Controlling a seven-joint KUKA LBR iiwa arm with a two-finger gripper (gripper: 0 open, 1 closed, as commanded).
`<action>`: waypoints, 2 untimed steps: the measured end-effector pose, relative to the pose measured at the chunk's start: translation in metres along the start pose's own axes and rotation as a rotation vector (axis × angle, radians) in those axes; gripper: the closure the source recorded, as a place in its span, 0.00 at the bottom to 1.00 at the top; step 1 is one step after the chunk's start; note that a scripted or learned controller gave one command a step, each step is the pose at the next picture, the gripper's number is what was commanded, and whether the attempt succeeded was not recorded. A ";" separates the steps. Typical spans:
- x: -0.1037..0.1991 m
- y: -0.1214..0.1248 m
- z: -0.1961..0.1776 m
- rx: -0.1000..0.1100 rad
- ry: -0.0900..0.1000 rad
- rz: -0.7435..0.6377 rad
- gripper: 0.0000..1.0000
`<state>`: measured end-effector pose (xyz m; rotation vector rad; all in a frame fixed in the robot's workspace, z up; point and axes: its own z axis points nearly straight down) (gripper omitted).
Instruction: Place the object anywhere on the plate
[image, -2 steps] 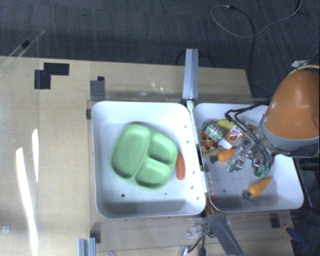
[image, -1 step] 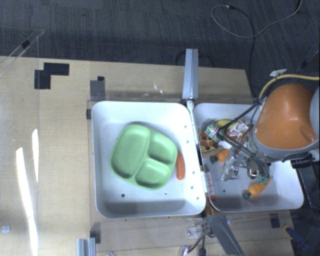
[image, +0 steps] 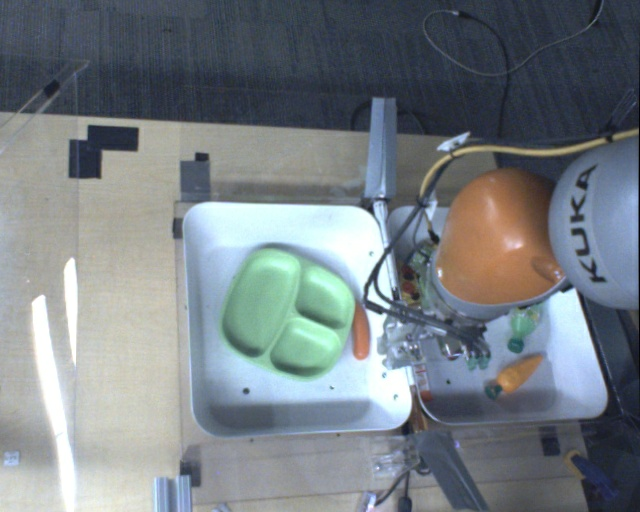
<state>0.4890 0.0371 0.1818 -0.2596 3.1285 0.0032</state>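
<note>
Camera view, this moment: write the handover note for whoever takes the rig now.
Gripper: low over the divider between the two bins; whether it is open or shut can't be read, and nothing visibly sits in it.
Green plate: three compartments, in the left bin.
Small orange carrot-like piece: lies in the left bin against the plate's right edge, not in a compartment.
Right bin: another carrot and a green bottle.
Done: nothing on the plate yet.
Left: get an object onto the plate.
</note>
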 end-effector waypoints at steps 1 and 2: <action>-0.010 0.024 0.000 0.000 -0.001 0.051 1.00; -0.045 0.008 -0.010 0.001 -0.002 -0.053 1.00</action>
